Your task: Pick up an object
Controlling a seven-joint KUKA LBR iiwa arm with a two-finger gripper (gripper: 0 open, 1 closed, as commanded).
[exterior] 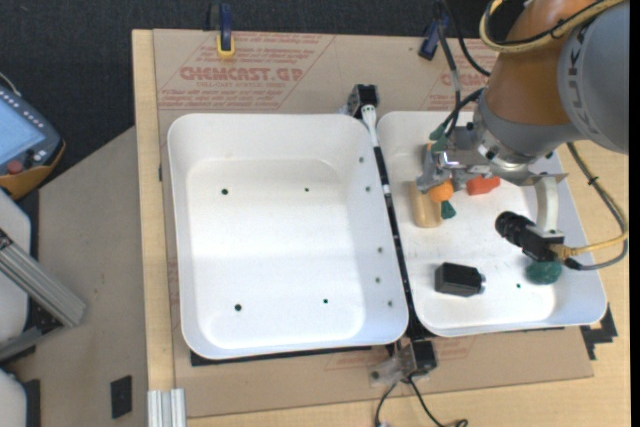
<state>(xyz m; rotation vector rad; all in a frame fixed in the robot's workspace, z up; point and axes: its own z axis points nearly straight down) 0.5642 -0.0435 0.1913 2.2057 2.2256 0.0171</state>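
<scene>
- Camera view, looking down at a slant: table [300,55] topped with brown board printed in red lettering; two shallow white bins sit on it side by side, rims touching along the middle.
- Left bin [200,155]: bare white floor with a few small dark dots.
- Right bin [590,300]: carries all the loose objects.
- Arm [545,65], grey with an orange band, comes in from the right and hangs over the upper middle of the right bin.
- Claw [440,177] sits low over a cluster of small objects near the right bin's left wall. Whether its fingers are spread or closed, cannot tell; the wrist body covers them.
- Tan cylinder [428,211]: lies just below the claw, upright in the frame, close to the divider.
- Small green piece [446,209]: touching or just beside the cylinder's right side.
- Orange piece [483,183]: just right of the claw, partly under the arm.
- Black block [459,279]: lies flat in the lower part of the right bin, well apart from the claw.
- Dark green round object [544,270]: near the bin's right wall, beside a black fitting on the arm's cable.
- Blue clamps at the board's far edge.
</scene>
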